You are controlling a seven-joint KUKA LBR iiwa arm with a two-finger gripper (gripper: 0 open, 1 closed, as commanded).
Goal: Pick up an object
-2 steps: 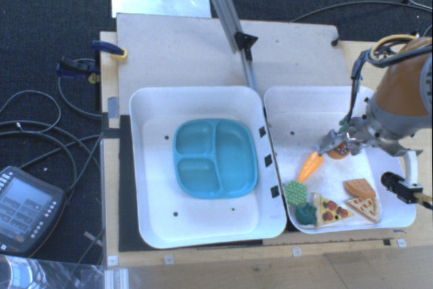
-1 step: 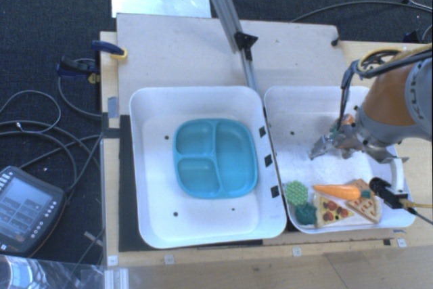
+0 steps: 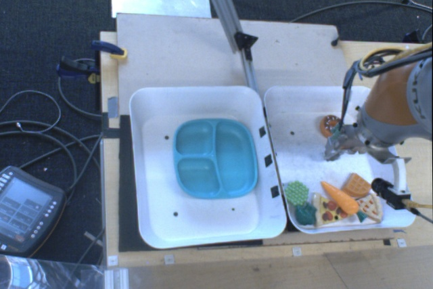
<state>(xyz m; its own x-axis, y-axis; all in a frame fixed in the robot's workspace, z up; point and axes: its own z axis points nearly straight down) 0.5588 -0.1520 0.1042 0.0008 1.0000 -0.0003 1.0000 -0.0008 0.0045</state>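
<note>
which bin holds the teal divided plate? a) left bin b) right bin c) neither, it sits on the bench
a, the teal divided plastic plate lies flat in the middle of the left shallow white bin, while the small toy foods are in the right bin.

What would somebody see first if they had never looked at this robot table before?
Probably the bright blue divided plate, sitting in the middle of the left white bin. Next, the heap of colourful toy food in the near corner of the right white bin, with an orange carrot on top. The robot arm with its orange band leans over that bin, its gripper beside a small brown donut.
</note>
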